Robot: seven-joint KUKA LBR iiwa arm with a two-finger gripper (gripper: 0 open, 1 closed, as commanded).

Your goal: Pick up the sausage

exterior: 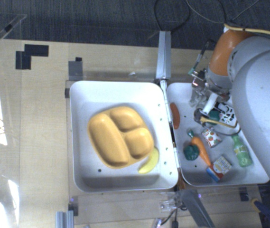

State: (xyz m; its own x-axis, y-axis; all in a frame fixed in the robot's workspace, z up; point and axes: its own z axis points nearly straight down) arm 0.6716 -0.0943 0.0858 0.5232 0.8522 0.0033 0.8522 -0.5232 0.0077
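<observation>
1. The gripper (204,95) is hanging over the upper part of the right bin (187,172), near that bin's back wall; whether it is apart or together cannot be told, as the wrist hardware is blurring into the clutter beneath it.
2. The arm (260,94) is entering from the right, its broad grey link covering the bin's right side, while the orange band (222,51) is sitting above the wrist and the wrist is pointing down and leftward.
3. Just below the gripper, a black-and-white package (225,114) is lying beside a small carton with red markings (211,137).
4. The sausage (174,115) is lying lengthwise along the right bin's left wall, left of the gripper and apart from it.
5. Lower in the same bin, a carrot (202,150) is resting against a dark green vegetable (190,152), with a green bottle (241,152) near the right side.
6. In the left bin (92,91), a large yellow bread-like object (118,136) is occupying the centre, and a banana (150,163) is touching its lower right edge.
</observation>
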